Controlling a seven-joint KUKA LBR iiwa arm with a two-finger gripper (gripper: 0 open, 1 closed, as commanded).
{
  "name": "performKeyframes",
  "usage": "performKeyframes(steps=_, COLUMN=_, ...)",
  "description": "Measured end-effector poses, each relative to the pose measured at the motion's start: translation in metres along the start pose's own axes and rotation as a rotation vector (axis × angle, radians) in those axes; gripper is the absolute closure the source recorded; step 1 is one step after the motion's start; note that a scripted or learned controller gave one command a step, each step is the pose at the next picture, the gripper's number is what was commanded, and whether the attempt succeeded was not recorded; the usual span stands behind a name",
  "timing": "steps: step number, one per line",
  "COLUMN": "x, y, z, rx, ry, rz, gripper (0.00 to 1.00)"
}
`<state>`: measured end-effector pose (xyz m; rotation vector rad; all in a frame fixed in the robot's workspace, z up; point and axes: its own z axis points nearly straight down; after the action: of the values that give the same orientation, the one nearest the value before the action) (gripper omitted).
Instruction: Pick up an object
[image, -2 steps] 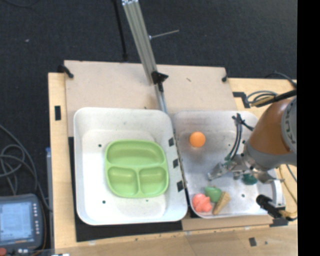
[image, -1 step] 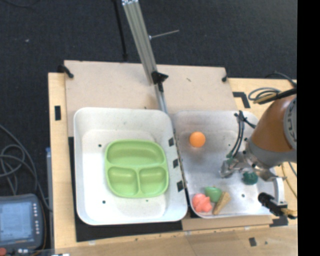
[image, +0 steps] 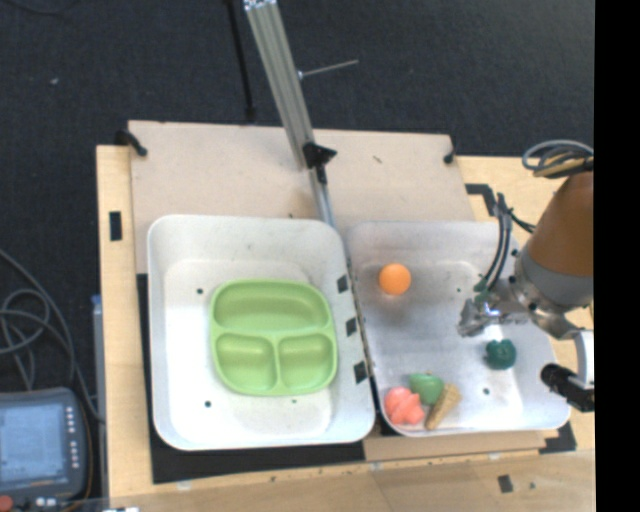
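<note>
In the right bin (image: 440, 250) lie an orange ball (image: 395, 279) near the back left, a dark green round object (image: 500, 353) toward the right, and at the front a green piece (image: 427, 386), a pink piece (image: 404, 405) and a tan stick-like piece (image: 443, 406). My gripper (image: 480, 318) hangs over the right part of this bin, just up and left of the dark green object. Nothing shows between its fingers.
The left bin (image: 180, 250) holds a light green divided plate (image: 272, 336). A slanted metal pole (image: 290, 100) rises from the bench behind the bins. The arm's orange band (image: 565, 235) and cables sit at the right edge.
</note>
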<state>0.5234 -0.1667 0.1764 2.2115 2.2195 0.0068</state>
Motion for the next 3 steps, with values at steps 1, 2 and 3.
performKeyframes(steps=1, x=-0.002, y=0.002, z=-0.035, rx=0.002, ry=0.001, rz=0.0, gripper=1.0)
performKeyframes(steps=2, x=0.061, y=0.012, z=-0.042, rx=0.004, ry=0.004, rz=-0.006, gripper=1.0)
performKeyframes(steps=3, x=0.112, y=0.016, z=-0.056, rx=0.004, ry=0.004, rz=-0.005, gripper=1.0)
